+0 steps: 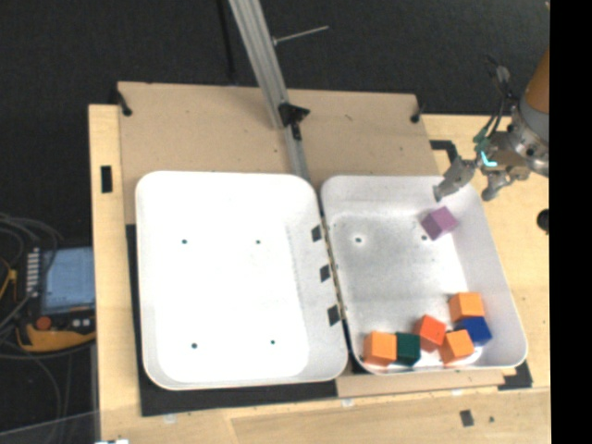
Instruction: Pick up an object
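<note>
My gripper (470,187) hangs over the far right corner of the right bin (388,248), open, with nothing between its fingers. A purple block (438,221) lies tilted on the bin floor just in front of the left finger (450,184), apart from it. Along the bin's near edge lies a cluster of blocks: an orange one (380,347), a green one (408,348), a red-orange one (432,329), another orange one (457,345), a blue one (474,329) and an orange one (466,304).
The left bin (231,276) sits beside the right one, joined by dark clips (326,271). A slanted metal rail (264,58) rises from behind the bins. Cables and a blue box (69,280) lie off the bench at the left.
</note>
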You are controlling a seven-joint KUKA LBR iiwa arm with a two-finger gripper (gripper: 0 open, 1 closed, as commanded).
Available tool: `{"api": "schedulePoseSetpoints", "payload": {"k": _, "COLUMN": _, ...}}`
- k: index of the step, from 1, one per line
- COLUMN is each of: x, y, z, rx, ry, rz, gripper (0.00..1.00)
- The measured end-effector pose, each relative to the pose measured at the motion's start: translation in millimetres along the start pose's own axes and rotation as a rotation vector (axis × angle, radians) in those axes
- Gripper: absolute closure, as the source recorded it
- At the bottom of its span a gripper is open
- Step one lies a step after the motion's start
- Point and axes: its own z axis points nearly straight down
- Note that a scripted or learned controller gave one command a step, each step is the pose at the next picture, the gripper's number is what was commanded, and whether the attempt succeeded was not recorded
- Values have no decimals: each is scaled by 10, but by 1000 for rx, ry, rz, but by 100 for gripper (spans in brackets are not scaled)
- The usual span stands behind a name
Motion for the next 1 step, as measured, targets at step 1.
{"api": "schedulePoseSetpoints", "payload": {"k": 1, "x": -9, "y": 5, "z": -34, "rx": -4, "ry": -4, "rz": -2, "gripper": 0}}
